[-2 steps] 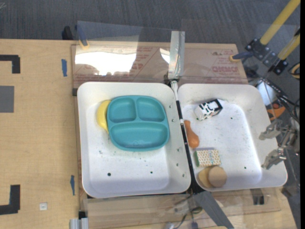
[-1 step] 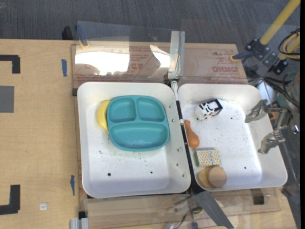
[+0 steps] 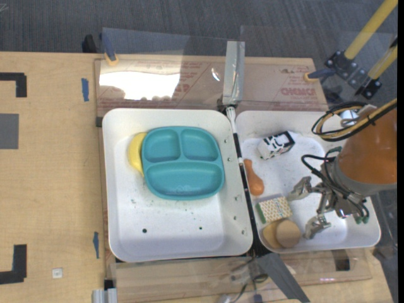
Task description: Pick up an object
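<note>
Two white bins sit side by side; the left bin (image 3: 120, 188) carries a teal divided plate (image 3: 183, 163) lying over a yellow thing (image 3: 134, 151). From where I stand, the right bin (image 3: 366, 232) holds a black-and-white toy (image 3: 278, 144), an orange carrot (image 3: 253, 179), a speckled sponge (image 3: 274, 208) and a tan cup (image 3: 283, 233). Over its right half hangs the gripper (image 3: 310, 207), fingers spread wide, nothing between them, the cup just beside its lower fingertip.

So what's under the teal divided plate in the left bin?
A yellow object pokes out from beneath the teal plate's left edge. The plate covers the rest of it, so I can't identify it.
</note>
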Controlling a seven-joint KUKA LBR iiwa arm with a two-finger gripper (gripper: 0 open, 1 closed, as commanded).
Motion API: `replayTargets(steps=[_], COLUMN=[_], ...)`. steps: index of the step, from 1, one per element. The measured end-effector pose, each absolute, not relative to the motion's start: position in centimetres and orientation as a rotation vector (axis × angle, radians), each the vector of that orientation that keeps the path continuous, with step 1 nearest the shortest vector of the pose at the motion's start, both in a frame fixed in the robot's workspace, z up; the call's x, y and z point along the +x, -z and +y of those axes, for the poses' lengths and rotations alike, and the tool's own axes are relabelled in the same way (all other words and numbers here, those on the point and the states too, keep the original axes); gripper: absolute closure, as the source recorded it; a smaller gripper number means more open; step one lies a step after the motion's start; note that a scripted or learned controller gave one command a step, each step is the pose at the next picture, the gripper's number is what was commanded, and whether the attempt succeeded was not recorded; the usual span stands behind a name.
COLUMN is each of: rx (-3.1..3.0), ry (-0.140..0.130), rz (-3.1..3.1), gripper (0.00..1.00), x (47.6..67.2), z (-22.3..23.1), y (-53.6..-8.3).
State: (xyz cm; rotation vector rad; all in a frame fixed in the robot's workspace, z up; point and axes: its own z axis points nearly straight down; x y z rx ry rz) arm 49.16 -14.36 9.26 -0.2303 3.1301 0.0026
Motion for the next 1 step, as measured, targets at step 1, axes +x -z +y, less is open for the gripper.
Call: replayTargets(steps=[1], rx=[-0.816], ry=[0.009], rz=[3.018], gripper=[0.0], x=[50.89], z=[-12.73], y=[-26.41])
